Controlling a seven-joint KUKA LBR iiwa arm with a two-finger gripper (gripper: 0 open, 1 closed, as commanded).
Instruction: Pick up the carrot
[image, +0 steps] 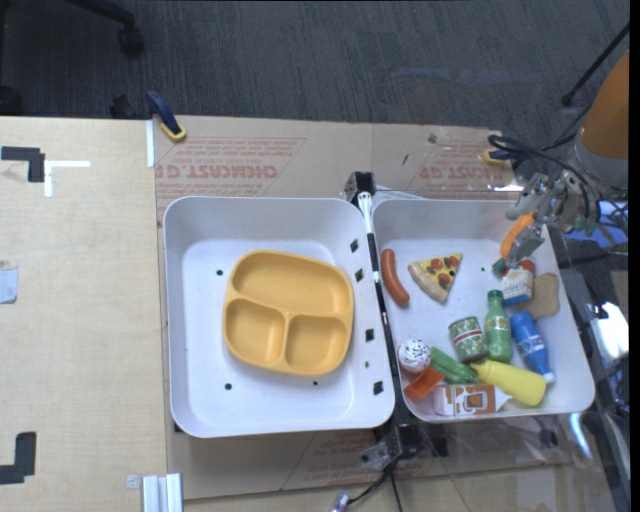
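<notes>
The carrot (516, 238), orange with a dark green top at its lower end, hangs tilted over the far right corner of the right bin (400, 232). My gripper (530, 224) reaches in from the right and sits around the carrot's upper end, with a finger showing on either side of it. The gripper is shut on the carrot, which looks lifted off the bin floor.
Below the carrot lie a small box (516, 285) and a brown cookie (545, 293). The right bin also holds a sausage (394, 276), a pizza slice (440, 275), a can (465, 337), green (497, 327), blue (530, 342) and yellow (512, 380) bottles. A yellow divided plate (290, 312) sits in the left bin.
</notes>
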